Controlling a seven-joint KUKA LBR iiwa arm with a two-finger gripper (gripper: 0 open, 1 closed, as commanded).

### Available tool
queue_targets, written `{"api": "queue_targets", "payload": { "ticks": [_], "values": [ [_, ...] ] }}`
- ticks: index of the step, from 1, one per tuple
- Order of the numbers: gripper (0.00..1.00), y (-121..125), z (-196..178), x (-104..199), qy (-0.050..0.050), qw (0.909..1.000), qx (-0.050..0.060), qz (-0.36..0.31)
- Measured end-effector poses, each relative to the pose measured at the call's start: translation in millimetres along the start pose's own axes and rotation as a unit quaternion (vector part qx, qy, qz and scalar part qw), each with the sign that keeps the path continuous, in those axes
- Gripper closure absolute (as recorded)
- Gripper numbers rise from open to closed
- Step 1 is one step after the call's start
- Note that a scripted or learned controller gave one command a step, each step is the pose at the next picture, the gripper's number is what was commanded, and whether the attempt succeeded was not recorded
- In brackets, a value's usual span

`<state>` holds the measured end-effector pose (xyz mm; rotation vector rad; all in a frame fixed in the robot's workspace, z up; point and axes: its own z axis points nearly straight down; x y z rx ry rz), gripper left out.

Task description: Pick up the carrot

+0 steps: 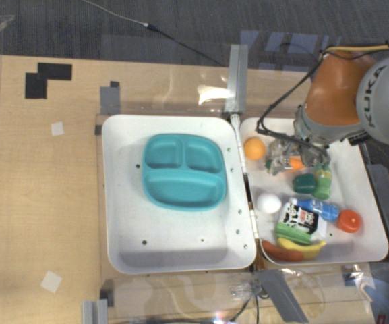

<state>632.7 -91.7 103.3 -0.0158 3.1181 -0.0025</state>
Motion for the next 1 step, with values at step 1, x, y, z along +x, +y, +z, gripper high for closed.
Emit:
{"api": "queue_targets", "payload": {
  "ticks": [1],
  "values": [
    [0.0,-0.1,0.6,0.5,0.001,1.0,0.0,0.0]
  ]
}}
